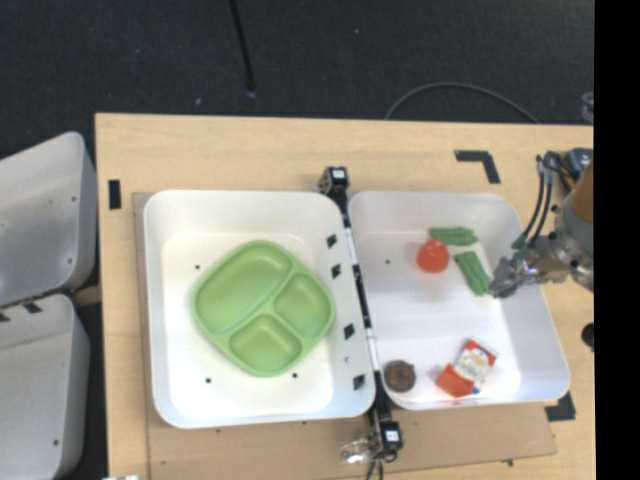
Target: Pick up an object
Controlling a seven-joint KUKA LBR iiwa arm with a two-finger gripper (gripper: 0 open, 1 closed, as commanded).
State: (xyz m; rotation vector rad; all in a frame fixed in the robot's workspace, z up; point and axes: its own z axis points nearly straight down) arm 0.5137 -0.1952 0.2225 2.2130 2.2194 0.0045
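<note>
Camera view: green stick point(472, 272) long axis diagonal, beside claw point(503, 279).

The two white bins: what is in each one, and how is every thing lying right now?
Green plate: flat in the left bin, right way up, its three hollows bare.
Red ball: resting in the right bin.
Upper green piece: lying flat, above the ball.
Lower green piece: lying slanted, beside the hand.
Brown round thing: sitting in the near corner.
Red and white packet: lying flat.
</note>
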